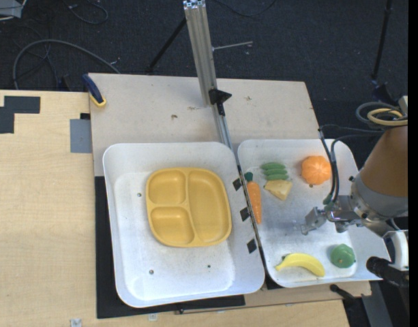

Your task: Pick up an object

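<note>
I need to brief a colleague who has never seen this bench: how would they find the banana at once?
Look in the right white bin, where the toy food lies. Along its near edge, left of the green round fruit, lies the banana: the only yellow, curved, long piece there.

The arm (393, 176) is cut off at the right edge.

A yellow plastic tray with three compartments (189, 206) lies slightly askew in the middle of the left shallow white bin (127, 264). Behind the bins, a tall grey aluminium post (202, 50) rises from the pale wooden board (154, 107), and a small blue-and-yellow clamp handle (95, 91) sits at that board's far left corner. Black cables (45, 50) loop across the dark floor beyond.
</note>
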Action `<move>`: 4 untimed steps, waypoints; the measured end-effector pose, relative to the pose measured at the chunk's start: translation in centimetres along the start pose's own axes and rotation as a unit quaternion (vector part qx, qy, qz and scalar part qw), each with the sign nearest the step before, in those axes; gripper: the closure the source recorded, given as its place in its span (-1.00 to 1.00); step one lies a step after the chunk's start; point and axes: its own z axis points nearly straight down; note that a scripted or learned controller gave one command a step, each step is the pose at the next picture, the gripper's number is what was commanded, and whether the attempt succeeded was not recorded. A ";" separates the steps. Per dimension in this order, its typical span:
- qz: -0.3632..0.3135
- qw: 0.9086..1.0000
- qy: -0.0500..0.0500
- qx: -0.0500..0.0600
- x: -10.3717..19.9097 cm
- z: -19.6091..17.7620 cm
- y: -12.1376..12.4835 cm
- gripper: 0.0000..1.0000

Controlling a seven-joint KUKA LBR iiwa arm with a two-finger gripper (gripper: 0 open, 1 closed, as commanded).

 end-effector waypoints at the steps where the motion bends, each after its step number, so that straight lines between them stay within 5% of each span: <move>1: 0.000 1.000 0.000 -0.001 -0.7 5.9 0.3 -1.00; 2: 0.003 1.000 0.000 -0.001 -0.9 4.7 0.2 1.00; 4: -0.001 1.000 -0.001 -0.004 -1.6 -5.1 -0.1 1.00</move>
